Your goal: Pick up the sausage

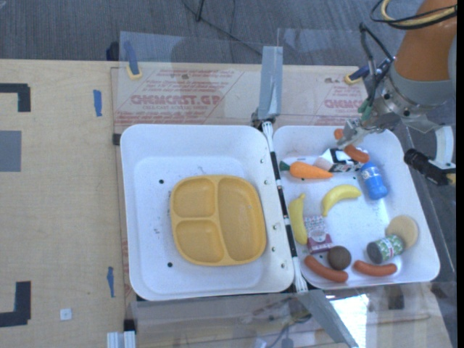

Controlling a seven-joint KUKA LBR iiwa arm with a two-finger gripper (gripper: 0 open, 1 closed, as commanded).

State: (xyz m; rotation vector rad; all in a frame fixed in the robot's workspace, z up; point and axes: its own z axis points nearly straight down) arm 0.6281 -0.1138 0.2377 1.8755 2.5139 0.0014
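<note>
Two sausages (325, 268) (375, 269) lie at the right bin's (428, 263) near edge, well below the gripper (355, 130), its finger state unreadable, which hovers by a third reddish piece (355, 153); risk: crowded carrot (312, 170) and bottle (373, 181) cause a mis-grasp.

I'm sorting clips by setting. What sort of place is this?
Probably a robotics lab bench: a grey-and-orange robot arm, two shallow white bins, the right one holding plastic toy food such as a red sausage, and cables on grey carpet.
</note>
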